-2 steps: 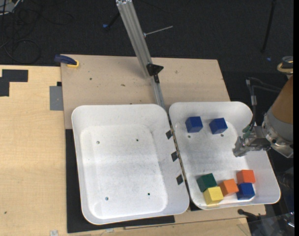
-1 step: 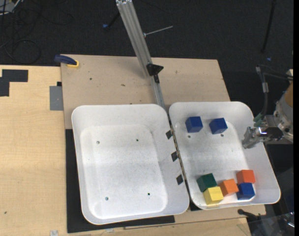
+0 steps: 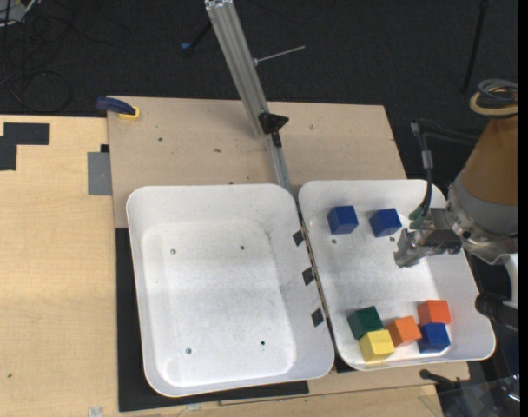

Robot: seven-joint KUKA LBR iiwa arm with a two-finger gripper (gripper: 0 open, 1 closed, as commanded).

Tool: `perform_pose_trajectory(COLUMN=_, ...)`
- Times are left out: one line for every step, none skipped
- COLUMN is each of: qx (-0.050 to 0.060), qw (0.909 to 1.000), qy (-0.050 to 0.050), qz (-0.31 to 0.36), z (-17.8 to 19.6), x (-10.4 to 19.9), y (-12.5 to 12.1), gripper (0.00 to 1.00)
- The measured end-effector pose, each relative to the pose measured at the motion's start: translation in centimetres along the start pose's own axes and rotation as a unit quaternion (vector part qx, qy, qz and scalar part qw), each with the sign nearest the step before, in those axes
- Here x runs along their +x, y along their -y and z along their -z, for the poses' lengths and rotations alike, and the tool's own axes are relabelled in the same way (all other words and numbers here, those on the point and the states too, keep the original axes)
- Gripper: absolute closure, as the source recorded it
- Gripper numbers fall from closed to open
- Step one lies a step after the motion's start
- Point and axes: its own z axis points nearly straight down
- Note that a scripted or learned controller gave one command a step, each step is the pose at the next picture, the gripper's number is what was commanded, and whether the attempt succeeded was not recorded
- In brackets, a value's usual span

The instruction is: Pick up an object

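Note:
The right bin holds several small blocks. Two blue cubes sit near its far side, one left of the other. At the near side lie a green block, a yellow block, an orange block, a red-orange block and a blue block. My gripper hangs low over the right part of this bin, just right of and nearer than the second blue cube. Nothing shows between its tips.
The left bin lies beside the right one, with black clips along the shared edge. A slanted aluminium rail rises behind the bins. The arm's orange band stands over the right bin's right rim.

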Motion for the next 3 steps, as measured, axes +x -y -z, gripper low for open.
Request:
perform_pose_trajectory(qx=0.000, qw=1.0000, qy=0.000, qz=0.000, z=0.0, x=4.4, y=-1.2, gripper=1.00)
perform_pose_trajectory(qx=0.000, qw=1.0000, qy=0.000, qz=0.000, z=-0.2, x=8.8, y=-1.7, gripper=1.00)
perform_pose_trajectory(qx=0.002, qw=1.0000, qy=0.000, qz=0.000, z=-1.9, x=14.4, y=-2.0, gripper=1.00)
